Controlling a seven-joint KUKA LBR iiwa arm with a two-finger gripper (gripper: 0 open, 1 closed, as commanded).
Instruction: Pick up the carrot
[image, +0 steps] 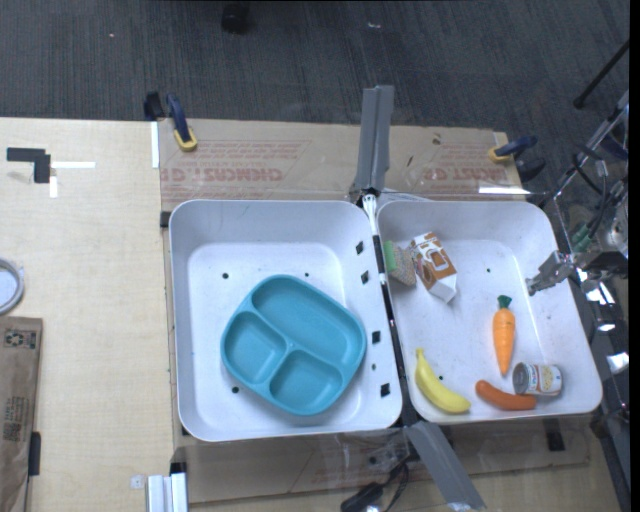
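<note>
Carrot lies untouched in the right bin; gripper at that bin's far right rim

The left bin (190, 300) holds a blue divided plate (292, 344), lying tilted with its three compartments facing up. A grey divider post (375, 140) rises at the back between the two bins.

In the right bin (480, 210), a small green box (401, 264) lies near the left wall, with a brown-and-white carton (434, 266) just beside it. Toward the front lies a yellow banana (438, 385). Right of it, the carrot (503, 334) lies on the bin floor, its green top pointing to the back and its orange tip to the front, apart from the other things. Below its tip, a red sausage (506, 397) lies along the front wall, and a small tin can (539, 379) rests on its side touching the sausage.

The gripper (553, 272) sits at the right rim of this bin, well apart from the carrot and holding nothing; its metal tip points left into the bin, and whether its fingers are parted or closed cannot be told from here
</note>
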